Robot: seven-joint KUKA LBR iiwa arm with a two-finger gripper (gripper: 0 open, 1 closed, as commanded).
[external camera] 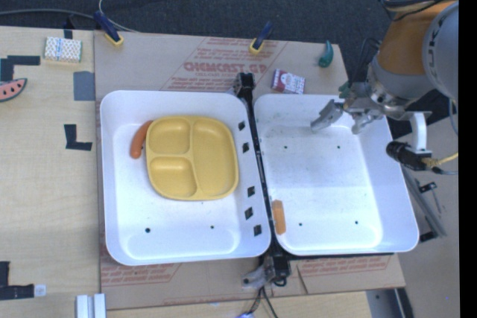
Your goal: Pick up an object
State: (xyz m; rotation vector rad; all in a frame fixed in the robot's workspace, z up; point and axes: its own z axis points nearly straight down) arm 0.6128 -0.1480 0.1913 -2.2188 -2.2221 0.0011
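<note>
I see the bench (45, 182) carrying cardboard (216, 63). On it sit two bins, left (119, 234) and right (387, 227). A small packet (288, 81) lies far.

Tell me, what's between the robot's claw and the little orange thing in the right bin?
Just bare white bin floor, seen in the camera view, between the open gripper and the orange piece.

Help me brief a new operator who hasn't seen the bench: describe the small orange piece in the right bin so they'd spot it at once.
Start at the right bin, the one under the gripper. Follow its left wall, by the divider between the bins, toward the near corner: the orange piece lies there, small and stubby. The other orange piece is in the left bin, tucked against the yellow plate.
</note>
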